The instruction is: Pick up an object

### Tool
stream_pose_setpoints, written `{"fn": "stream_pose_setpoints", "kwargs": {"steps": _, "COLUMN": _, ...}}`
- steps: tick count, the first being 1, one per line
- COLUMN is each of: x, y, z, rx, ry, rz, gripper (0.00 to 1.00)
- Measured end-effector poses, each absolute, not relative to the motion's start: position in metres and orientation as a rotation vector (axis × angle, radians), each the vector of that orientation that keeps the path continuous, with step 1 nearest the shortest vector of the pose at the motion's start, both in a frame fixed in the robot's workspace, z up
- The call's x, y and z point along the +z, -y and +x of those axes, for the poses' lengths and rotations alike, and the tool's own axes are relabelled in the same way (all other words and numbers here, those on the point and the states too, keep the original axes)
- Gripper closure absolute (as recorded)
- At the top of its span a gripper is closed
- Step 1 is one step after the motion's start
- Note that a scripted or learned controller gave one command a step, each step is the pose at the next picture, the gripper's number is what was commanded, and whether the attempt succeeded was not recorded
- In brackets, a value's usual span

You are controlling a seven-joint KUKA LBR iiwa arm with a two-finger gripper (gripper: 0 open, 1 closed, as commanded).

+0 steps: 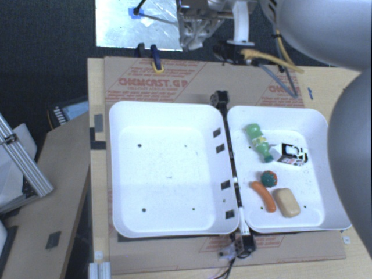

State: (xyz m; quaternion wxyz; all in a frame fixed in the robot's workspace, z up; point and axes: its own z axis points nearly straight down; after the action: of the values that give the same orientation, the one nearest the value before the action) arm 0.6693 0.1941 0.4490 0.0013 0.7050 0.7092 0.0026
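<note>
Your bench (168, 77) is covered with brown cardboard printed in red, and on it sit two shallow white bins side by side, joined along a dark strip down the middle. The left bin (165, 214) has nothing for you to pick. Everything you might lift lies in the right bin (314, 124): a green bottle-shaped toy (257, 139) near the top, a small black-and-white piece (292, 154) just beside it, a little green ball with an orange patch (268, 178) lower down, an orange sausage-shaped toy (263, 195) under that, and a tan block (286, 202) touching or almost touching the sausage's right side.

The gripper (195, 36) hangs at the top of the view, above the far edge of the bench and well apart from both bins. Whether it is released or clenched you cannot tell from here; the tip is a blur of metal against a shiny sheet. Nothing shows between it and the bins.

So judge the task as barely begun. All five objects rest in the bin, none lifted. What is left is the whole job: choose one, bring the arm over the right bin, descend, grasp and raise.
</note>
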Motion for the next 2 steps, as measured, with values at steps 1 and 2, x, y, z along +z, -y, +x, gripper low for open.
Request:
{"fn": "stream_pose_setpoints", "kwargs": {"steps": 1, "x": 0.455, "y": -0.111, "z": 0.590, "rx": 0.002, "ry": -2.214, "rz": 2.226, "gripper": 1.00}}
{"fn": "stream_pose_setpoints", "kwargs": {"steps": 2, "x": 0.386, "y": -0.125, "z": 0.639, "rx": -0.006, "ry": -2.223, "rz": 2.222, "gripper": 1.00}}
